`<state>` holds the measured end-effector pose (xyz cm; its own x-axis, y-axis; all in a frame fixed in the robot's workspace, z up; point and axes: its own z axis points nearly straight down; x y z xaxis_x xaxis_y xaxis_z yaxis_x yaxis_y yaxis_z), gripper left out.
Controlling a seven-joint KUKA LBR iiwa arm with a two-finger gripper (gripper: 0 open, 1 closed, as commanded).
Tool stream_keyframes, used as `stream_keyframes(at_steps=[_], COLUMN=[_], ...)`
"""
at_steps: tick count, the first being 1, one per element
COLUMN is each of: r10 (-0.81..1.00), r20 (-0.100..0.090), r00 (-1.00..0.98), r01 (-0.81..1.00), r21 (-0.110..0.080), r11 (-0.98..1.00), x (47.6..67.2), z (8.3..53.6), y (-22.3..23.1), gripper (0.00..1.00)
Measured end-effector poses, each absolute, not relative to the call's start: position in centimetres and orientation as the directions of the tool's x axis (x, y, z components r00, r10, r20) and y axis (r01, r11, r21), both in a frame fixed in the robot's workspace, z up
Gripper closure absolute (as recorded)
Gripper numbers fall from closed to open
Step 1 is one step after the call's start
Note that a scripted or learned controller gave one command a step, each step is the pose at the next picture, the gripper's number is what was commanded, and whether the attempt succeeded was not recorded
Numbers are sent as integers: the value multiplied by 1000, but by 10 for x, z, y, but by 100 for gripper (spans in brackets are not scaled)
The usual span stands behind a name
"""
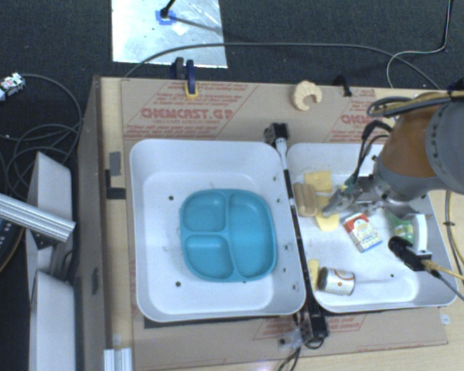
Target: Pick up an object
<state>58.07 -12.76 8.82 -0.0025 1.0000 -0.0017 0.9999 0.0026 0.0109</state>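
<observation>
Nearest you, a small can (339,281) lies in the right bin (371,298). Beyond it, the gripper (345,200) hangs low beside yellow pieces (319,181); you cannot tell the jaws' state. Nothing appears lifted; picking remains.

Tan croissant-shaped piece (307,95) on cardboard-covered bench (216,110) (beyond bins); crinkled silver foil sheet (168,20) on dark floor.

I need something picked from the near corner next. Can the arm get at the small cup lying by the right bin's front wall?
Probably yes. The cup lies on its side in open floor of the right bin, nothing stacked on it. The gripper hangs over the yellow pieces farther back. The nearby bin wall might crowd the approach.
</observation>
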Motion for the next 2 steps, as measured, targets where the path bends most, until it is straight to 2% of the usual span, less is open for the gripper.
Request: stream_keyframes(at_steps=[1, 2], r10=[1000, 1000], r20=[-1, -1], r00=[-5, -1], r01=[1000, 1000], r21=[4, 0], r11=[5, 1], x=[669, 569], z=[85, 84], y=[-102, -157], gripper=[0, 0])
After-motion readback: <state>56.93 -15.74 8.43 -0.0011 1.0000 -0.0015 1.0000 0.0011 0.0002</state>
